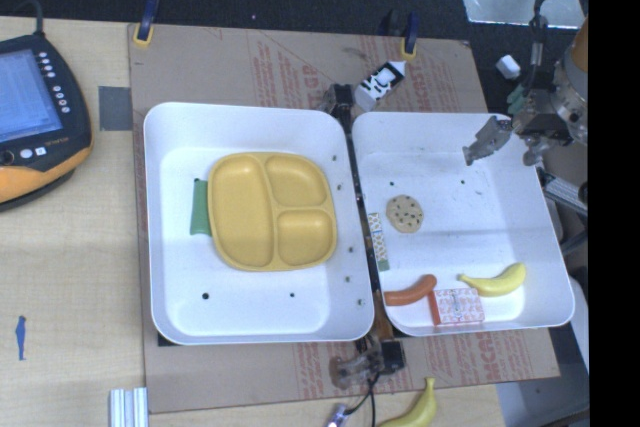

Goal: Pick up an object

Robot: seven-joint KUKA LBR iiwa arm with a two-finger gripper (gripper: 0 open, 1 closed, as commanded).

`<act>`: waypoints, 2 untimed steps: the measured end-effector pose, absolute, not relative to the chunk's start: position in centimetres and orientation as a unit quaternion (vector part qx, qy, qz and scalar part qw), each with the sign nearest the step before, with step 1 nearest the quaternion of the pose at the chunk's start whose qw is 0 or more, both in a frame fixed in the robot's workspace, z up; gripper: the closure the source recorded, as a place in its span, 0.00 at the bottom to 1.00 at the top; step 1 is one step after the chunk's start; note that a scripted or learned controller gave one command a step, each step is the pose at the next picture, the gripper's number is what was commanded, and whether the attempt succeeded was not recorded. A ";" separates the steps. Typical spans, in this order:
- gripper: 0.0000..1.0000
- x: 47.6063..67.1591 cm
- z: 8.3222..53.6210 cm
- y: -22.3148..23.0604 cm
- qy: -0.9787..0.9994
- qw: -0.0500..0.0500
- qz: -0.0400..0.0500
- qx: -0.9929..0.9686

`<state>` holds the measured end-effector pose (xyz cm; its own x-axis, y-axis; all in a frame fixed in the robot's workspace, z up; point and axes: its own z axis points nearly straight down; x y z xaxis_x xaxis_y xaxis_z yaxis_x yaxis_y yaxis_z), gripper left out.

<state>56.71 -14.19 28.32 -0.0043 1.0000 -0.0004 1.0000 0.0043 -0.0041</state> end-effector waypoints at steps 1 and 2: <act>0.00 56.8 12.4 -11.7 -0.709 0.002 0.003 -0.705; 0.00 56.8 9.1 -10.3 -0.709 0.002 0.003 -0.705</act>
<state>56.85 -10.30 9.12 -0.0061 1.0000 -0.0004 1.0000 0.0061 -0.0067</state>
